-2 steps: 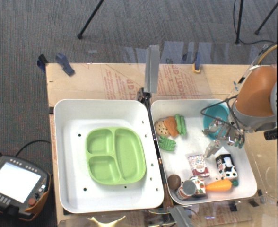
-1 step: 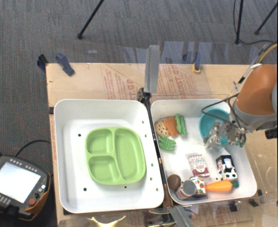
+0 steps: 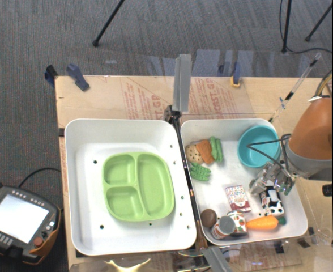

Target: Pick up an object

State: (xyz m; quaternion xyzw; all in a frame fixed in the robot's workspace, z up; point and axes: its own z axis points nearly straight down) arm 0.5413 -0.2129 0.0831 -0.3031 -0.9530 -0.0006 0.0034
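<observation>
The right bin [image 3: 229, 130] holds several small items: a teal bowl [image 3: 257, 146] at the back right, a cookie and bread piece [image 3: 199, 152] with green pea pods [image 3: 215, 148], a green leafy piece [image 3: 200, 171], a small red packet [image 3: 237, 196], a brown ball [image 3: 208, 216], a can [image 3: 230, 224], an orange carrot [image 3: 263, 223] and a black-and-white toy [image 3: 273, 204]. My gripper [image 3: 270, 188] hangs low over the bin's right side, just above the black-and-white toy and right of the red packet. Nothing shows between its fingers.
The left bin [image 3: 81, 152] holds a green divided plate [image 3: 138, 186]. A grey divider post [image 3: 182, 86] stands behind the bins' shared wall. A teach pendant [image 3: 19, 222] lies on the floor at the lower left. The arm's orange band [image 3: 316, 130] hangs over the right bin's edge.
</observation>
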